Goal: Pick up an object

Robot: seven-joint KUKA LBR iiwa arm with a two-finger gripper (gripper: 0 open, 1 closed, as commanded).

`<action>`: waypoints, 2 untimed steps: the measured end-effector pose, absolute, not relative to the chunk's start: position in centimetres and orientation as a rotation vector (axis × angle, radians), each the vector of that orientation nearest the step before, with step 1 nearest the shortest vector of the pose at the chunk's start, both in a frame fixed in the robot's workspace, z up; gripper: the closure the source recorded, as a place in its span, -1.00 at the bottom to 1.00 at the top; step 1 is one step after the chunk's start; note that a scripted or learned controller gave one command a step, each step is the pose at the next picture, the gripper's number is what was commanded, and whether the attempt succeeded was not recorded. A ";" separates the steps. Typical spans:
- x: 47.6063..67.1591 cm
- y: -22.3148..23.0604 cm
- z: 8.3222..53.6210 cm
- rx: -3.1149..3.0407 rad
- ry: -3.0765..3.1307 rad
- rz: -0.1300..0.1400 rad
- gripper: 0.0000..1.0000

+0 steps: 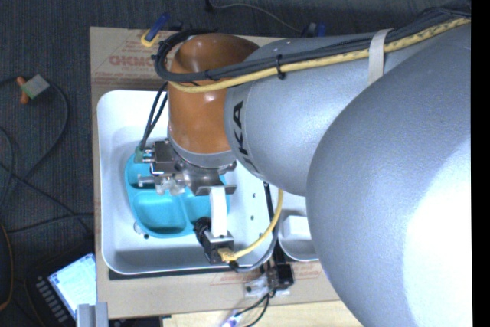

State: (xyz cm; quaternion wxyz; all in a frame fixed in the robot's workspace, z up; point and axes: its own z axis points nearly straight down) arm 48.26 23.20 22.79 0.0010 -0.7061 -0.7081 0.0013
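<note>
A bright blue object [159, 204] lies in the left white bin [115, 165], toward its left middle. My gripper [170, 181] reaches down right over the blue object's upper part, its metal body overlapping it. The arm's orange band [200, 99] and grey links cover most of the bin. From this angle the wrist hides how the gripper stands at the object.
The right white bin [295, 240] shows as a sliver under the arm. Both bins sit on a brown cardboard sheet [122, 57]. A blue clip [155, 28] lies at the sheet's far edge. Cables and a small grey box [33, 87] lie on the dark floor to the left.
</note>
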 end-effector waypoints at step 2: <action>48.7 23.2 22.6 -2.220 -2.221 0.007 1.00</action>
